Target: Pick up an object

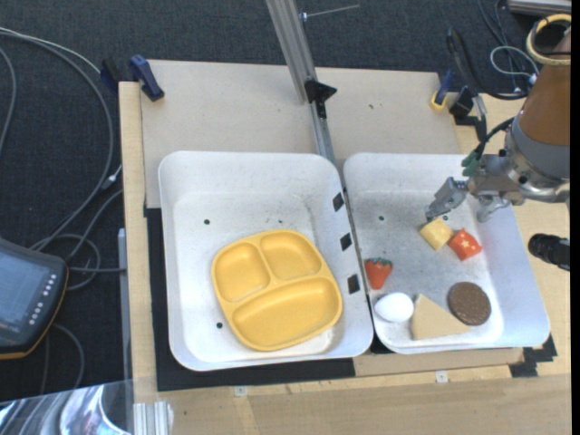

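In the right bin point(390, 202) lie several toy foods: a small yellow chunk point(436, 234), a red-orange piece point(465, 244) touching its right side, a strawberry point(378, 271), a white egg point(394, 307), a tan wedge point(433, 321) and a brown round cookie point(469, 303). My gripper point(468, 207) hangs over the bin's upper right part, just above the yellow chunk and the red-orange piece. Its fingers are spread open, with nothing between them.
The left bin point(195, 198) holds a yellow divided plate point(276, 288). A metal pole point(294, 34) slants up from the gap between the bins. Blue clamps point(145, 75) grip the board's far corners, and cables lie off the bench on both sides.
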You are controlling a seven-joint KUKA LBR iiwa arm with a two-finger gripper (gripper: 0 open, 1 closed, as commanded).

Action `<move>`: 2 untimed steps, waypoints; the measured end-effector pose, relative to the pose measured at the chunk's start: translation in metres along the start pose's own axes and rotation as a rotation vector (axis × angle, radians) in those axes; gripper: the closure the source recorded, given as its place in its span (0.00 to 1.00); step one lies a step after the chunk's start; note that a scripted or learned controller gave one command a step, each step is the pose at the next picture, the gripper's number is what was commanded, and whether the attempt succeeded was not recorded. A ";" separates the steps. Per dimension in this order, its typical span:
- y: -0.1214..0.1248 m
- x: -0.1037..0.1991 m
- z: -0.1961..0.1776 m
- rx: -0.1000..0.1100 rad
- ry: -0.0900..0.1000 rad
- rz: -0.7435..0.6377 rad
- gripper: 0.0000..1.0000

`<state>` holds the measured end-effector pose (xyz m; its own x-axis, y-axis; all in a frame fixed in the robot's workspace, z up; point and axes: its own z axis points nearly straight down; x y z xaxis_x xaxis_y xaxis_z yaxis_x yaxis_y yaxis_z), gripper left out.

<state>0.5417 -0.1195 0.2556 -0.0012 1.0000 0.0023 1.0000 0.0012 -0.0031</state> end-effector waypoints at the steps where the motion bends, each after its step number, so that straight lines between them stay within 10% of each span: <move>1: 0.000 0.000 0.000 -0.001 0.000 0.001 0.00; 2: -0.006 0.001 0.062 0.006 0.001 0.001 0.00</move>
<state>0.5356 -0.1181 0.1934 0.0002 1.0000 0.0028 1.0000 -0.0001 -0.0090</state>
